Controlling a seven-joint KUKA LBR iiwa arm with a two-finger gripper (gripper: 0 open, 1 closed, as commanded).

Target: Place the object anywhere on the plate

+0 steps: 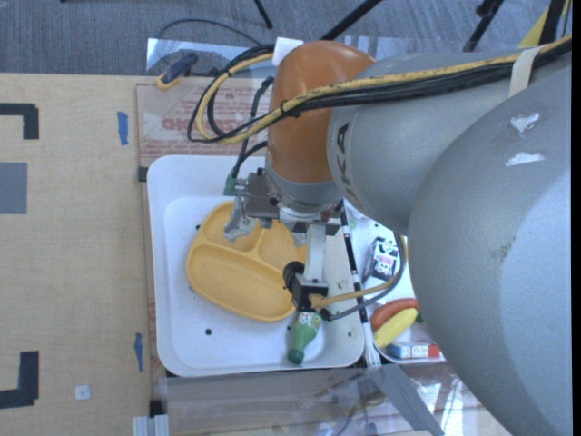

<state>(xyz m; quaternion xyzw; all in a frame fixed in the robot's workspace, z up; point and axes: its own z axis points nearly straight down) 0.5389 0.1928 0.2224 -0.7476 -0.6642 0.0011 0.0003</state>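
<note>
A yellow divided plate (238, 275) lies in the left white bin (172, 334). My gripper (239, 224) hangs over the plate's far rim, below the orange wrist band, with its grey metal tip just above the plate's upper compartment. I see nothing between its tips. A small green bottle (302, 336) lies in the left bin, off the plate's near right edge and close to the bin's front right corner. The arm covers the plate's right side.
The right bin (386, 357) holds a red and yellow toy (396, 321) and a small white item with red marks (385, 261), mostly hidden by the arm. Cardboard (172, 116) lies behind the bins. Wooden bench (73, 243) stretches to the left.
</note>
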